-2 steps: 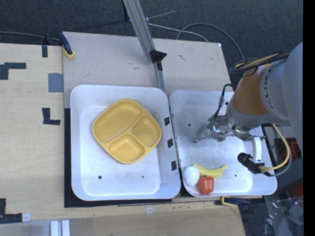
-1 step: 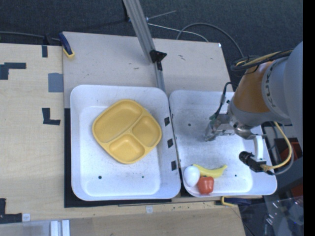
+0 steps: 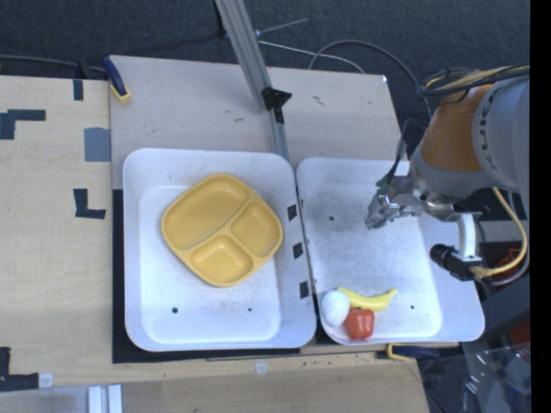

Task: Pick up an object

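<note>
Three small toys — a white egg, yellow banana and red pepper — huddle in the right bin's near corner, likely light, hard and slippery — best pinched across the banana's middle, though the gripper's jaw state is unclear.

Dark carpet floor, wooden bench

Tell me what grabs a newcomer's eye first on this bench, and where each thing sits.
The yellow divided plate stands out most, lying tilted in the middle of the left bin. Next comes the small cluster in the near corner of the right bin: a banana, a white egg-like ball and a red pepper-like piece, bunched close together. The gripper hangs over the right bin's bare middle, apart from them.
</note>
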`<state>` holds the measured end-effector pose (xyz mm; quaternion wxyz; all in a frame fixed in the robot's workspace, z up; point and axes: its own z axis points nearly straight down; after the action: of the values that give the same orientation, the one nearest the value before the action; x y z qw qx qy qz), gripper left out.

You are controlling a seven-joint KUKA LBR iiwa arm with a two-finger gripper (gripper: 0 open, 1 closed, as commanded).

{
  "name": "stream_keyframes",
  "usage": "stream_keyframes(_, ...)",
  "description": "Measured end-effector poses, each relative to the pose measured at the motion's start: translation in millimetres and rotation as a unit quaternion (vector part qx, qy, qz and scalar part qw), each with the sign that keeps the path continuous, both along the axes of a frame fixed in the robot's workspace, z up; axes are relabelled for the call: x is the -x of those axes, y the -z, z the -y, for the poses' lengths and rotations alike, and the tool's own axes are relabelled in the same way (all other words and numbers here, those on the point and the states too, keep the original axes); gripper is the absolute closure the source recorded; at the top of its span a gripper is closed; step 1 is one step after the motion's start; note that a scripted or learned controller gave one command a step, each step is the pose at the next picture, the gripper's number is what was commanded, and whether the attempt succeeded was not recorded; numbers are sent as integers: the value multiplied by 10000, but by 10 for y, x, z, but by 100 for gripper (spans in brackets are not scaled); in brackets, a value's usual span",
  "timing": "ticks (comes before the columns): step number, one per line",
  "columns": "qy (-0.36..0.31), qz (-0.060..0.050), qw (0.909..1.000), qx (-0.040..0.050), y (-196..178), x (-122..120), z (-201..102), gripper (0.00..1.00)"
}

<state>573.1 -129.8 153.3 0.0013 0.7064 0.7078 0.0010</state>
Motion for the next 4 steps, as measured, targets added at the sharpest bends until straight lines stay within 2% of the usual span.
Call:
stream_keyframes(1,-2,10,10000,2,-624,9,-49,100)
stream_keyframes(2,-5,6,10000,1,-1090,2,-138,100)
stream_keyframes(3,-19,-30,10000,-6,-902,56,-663,100)
stream_keyframes(4,-26,-28,10000,-12,-923,193,-1238,100)
